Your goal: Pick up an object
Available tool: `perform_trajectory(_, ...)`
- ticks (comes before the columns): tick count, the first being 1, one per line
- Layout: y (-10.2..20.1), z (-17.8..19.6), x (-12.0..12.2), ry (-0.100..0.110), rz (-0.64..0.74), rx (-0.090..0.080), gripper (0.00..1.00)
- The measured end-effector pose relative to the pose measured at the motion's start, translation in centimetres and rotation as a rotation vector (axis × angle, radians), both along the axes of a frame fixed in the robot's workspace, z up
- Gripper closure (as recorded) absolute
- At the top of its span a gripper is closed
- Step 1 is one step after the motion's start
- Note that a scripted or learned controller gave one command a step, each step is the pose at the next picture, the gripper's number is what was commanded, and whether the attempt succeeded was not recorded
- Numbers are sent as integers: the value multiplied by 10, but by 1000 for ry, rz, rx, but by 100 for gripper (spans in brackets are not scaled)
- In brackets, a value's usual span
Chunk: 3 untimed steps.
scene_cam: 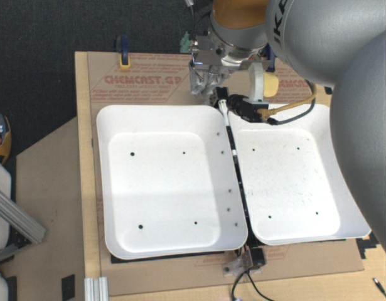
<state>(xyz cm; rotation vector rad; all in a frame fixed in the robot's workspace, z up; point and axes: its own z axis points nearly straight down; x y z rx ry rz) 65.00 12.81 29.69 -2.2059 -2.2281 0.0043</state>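
Object (270,85) for the pick is a bit of a guess on my end: the only candidate I'm seeing is a small pale yellow lump sitting in the upper middle of the frame, just beside the wrist and over the far rim of the right bin, and I can't tell if it's loose or part of the rig. Going from the near edge, a black cable (245,279) is trailing off the bottom of the frame by a little connector, and a metal rail (18,218) is lying at lower left. The left bin (161,187) and right bin (287,187) are sitting side by side, touching along a dark strip (236,168) that's running down the seam, with a few black dots showing on each floor. Both are resting on a brown board (155,80) with red lettering along its far side, where a blue and yellow clamp (123,52) is gripping the edge. The gripper (208,86) is hanging just past the left bin's far right corner; can't tell whether it's spread or closed. The grey arm (343,36) with its orange band (236,8) is coming in from the upper right.
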Motion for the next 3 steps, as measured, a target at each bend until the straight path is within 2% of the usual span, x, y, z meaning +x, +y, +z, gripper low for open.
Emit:
perform_trajectory(1, 101, -100, -40, 3, -2, -2, 100)
perform_trajectory(2, 18, -16, -18, -15, -16, -3, 100)
perform_trajectory(3, -59, 42, -14, -15, -17, -4, 100)
